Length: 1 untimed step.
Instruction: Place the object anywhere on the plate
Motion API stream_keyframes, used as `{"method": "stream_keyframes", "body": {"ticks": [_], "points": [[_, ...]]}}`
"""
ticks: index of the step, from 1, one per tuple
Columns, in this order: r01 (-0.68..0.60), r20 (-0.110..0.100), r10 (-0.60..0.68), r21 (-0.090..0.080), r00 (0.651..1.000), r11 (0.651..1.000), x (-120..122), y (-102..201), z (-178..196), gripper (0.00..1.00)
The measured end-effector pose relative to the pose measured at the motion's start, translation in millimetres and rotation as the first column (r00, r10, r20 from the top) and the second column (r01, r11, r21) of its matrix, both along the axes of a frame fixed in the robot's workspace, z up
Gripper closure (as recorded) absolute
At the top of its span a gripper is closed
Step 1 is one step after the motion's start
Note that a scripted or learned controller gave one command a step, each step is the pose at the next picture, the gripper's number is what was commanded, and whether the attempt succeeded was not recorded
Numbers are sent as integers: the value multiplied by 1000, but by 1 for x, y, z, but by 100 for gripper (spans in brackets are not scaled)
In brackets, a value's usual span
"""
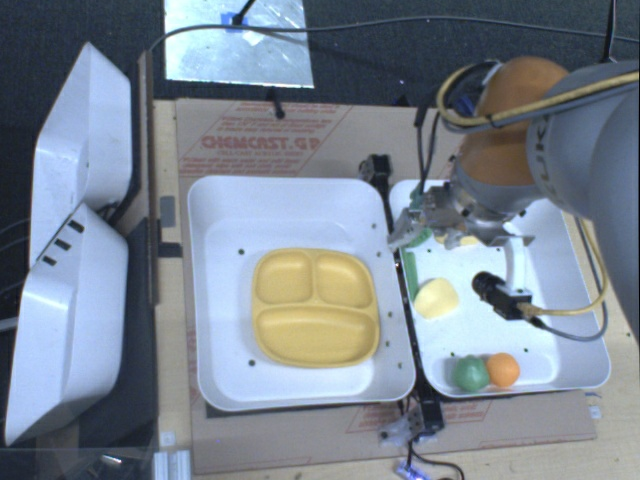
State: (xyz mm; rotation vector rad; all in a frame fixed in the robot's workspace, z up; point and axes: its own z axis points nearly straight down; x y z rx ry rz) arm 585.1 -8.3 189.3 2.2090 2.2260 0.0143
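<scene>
Nearest the camera, at the front of the right bin (590,368): one green ball (469,373) and one orange ball (503,370), touching side by side. Behind them, near the bin's left wall: one pale yellow lump (436,298), lying free on the white floor, with a green stick-shaped item (410,266) just beside it along the wall. Left bin (215,268): one yellow plate (315,305) with three compartments, set in the middle, nothing on it. Above the right bin's rear left part: gripper (432,223) on the grey arm with orange band (510,118); whether it is apart or together cannot be told, and nothing is seen clamped in it. Beyond the bins: brown cardboard sheet (290,138) printed in red, reading "CHEMCAST GP". Farthest: one shiny metal square (235,26) on dark carpet.
</scene>
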Motion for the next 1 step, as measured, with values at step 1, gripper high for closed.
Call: {"method": "stream_keyframes", "body": {"ticks": [1], "points": [[7, -9, -7, -3, 1000, 1000, -2, -4, -5, 0]]}}
